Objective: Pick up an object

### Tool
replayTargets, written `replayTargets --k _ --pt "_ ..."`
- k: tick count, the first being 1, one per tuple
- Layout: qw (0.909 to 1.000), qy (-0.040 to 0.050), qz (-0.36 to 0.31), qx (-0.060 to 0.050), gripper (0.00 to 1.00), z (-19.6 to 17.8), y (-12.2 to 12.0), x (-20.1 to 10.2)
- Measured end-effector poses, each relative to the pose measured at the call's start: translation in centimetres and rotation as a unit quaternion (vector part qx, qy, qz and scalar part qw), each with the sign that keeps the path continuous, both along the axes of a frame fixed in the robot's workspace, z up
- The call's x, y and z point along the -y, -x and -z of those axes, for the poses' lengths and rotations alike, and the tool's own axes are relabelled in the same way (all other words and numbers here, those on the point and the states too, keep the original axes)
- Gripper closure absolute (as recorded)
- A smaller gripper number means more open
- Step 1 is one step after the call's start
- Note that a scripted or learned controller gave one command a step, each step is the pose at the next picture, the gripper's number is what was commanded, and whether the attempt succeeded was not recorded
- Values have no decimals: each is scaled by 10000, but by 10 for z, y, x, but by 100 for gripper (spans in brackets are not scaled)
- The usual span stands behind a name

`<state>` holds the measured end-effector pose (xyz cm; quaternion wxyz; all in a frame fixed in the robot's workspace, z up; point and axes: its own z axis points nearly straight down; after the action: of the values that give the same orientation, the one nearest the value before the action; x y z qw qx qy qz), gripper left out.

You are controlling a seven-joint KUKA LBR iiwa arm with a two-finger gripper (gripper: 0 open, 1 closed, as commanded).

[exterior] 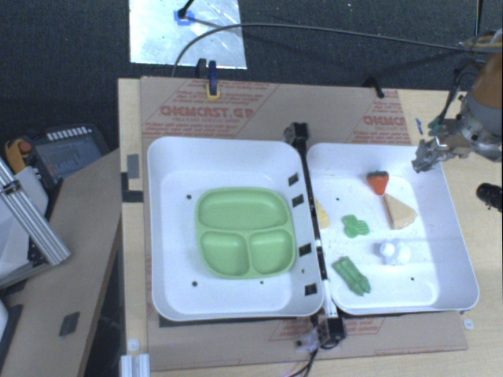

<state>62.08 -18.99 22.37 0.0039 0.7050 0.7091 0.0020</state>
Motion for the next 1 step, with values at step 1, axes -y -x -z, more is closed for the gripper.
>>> replayTargets --k 1 --pt "10000 -3 -1 -8 100 -41 -2 0"
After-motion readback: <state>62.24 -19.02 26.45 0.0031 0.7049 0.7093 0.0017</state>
